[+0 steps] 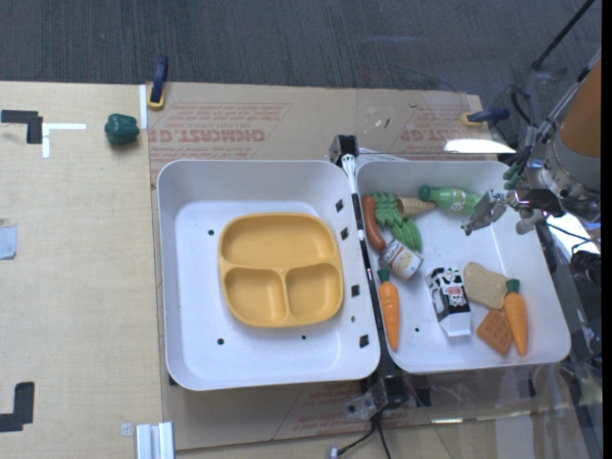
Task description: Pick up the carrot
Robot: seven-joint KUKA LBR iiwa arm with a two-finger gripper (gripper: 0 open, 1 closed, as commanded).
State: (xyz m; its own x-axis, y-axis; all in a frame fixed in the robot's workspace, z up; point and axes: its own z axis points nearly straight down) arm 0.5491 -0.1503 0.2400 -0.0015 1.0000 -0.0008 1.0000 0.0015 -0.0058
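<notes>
Camera view: two carrots (389, 315) (516, 320) in right bin (555, 352); jaws' state cannot be told.

Red lettering is printed on the cardboard sheet (249, 127) behind the left bin. It is seen reversed and upside down from the camera, and roughly "CHEMGST GP" can be made out, though the reading is uncertain. More red print of the same kind is seen on the cardboard behind the right bin, too blurred to be read. Dark markings are carried by the small milk carton (449, 299), but no letters can be resolved.
</notes>
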